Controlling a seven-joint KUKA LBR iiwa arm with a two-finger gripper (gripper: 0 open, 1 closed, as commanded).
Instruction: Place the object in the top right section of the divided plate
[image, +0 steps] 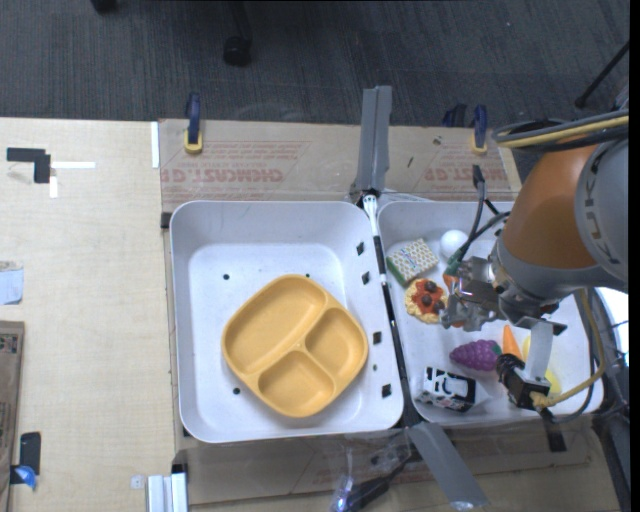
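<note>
Down in the right bin (500, 412), right of the plate (232, 345) and across the wall between the bins: gripper (463, 303), low among the toys. Impossible to tell how wide its grip stands, or whether anything sits in it; too much clutter and wrist in the way.

Probably the thing meant: pizza toy (424, 297), round and flat, red-topped, lying just at the gripper's plate-facing side, touching it or nearly so. No long axis to speak of, so no turning of the wrist called for. Grapes (475, 354) just beside too, farther from the plate and lower in the view; sponge (412, 259) nearer the plate, higher in the view.

Plate itself bare, yellow, set askew in the left bin (190, 300), three sections. Top right section (336, 346) taken to be the smaller one nearest the right bin.

Judged stage: picking, nothing yet carried. After a sure hold, lift clear of the wall, then travel straight toward the plate's near section.
</note>
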